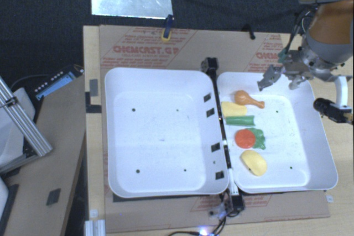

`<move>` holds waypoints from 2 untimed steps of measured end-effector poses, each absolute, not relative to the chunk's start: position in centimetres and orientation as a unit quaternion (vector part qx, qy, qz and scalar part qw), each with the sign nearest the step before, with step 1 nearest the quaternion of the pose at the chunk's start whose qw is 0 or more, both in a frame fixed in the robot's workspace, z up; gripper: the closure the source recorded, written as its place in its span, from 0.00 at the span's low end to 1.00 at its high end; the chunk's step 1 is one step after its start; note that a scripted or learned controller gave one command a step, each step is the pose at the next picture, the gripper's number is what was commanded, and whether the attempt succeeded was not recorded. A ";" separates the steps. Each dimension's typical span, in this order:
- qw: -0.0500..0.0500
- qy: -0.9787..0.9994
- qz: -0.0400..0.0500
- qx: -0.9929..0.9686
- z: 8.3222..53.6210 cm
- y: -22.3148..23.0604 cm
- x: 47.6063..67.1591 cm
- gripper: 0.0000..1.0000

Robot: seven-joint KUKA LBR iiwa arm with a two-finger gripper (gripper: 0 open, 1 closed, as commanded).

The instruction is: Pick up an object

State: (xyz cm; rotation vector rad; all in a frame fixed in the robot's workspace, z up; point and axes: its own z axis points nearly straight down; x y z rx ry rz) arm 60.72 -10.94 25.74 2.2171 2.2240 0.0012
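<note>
The arm reaches in from the upper right of the frame, and its gripper [282,80] hangs over the top edge of the right bin [310,174]. Two grey fingers [266,80] stand spread apart with nothing between them – open and empty, above the bin rather than down among the things.

All the candidates lie in a loose column down the left side of the right bin, in the centre-right of the frame. At the top is a toy drumstick [247,99], orange-brown, its thin end pointing right. Just below it a pale yellow piece [233,110] lies beside a green pod [239,120]; the two look to be touching. Lower comes a red tomato [245,138] with a green leaf against its right side, and lowest a yellow lemon [254,163], apart from the rest. The left bin [160,135] sits in the middle of the frame.

These look like hollow plastic play food – light, stiff and smooth, so likely to slip or roll under a poor pinch. The drumstick is nearest the gripper; closing across its narrow shank should hold better than on the round bulb. The lemon, standing alone, would offer the cleanest approach, taken across its short width
</note>
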 end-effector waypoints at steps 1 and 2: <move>-0.003 0.711 -0.001 0.703 18.0 -2.9 59.7 0.00; 0.001 0.709 0.001 0.706 19.5 -3.5 59.9 1.00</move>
